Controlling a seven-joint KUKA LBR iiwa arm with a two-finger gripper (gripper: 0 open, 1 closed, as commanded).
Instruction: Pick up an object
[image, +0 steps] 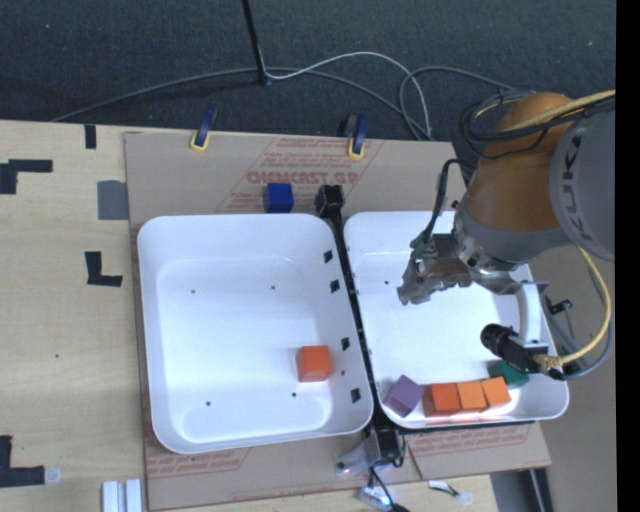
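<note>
My gripper (420, 283) hangs over the upper middle of the right bin (385, 240), below the orange wrist band. Nothing shows between its tips. An orange cube (314, 363) lies alone in the left bin (170, 250), near its lower right. Along the right bin's front wall sit a purple block (404, 395), two orange blocks (457, 398) side by side, and a green piece (512, 375) partly hidden behind a black fitting.
A blue block (279, 196) rests on the cardboard behind the bins, outside them. A black divider clamp (329, 200) joins the bins at the back. Cables run across the dark floor behind the bench. A black hose fitting (505, 345) juts over the right bin's right side.
</note>
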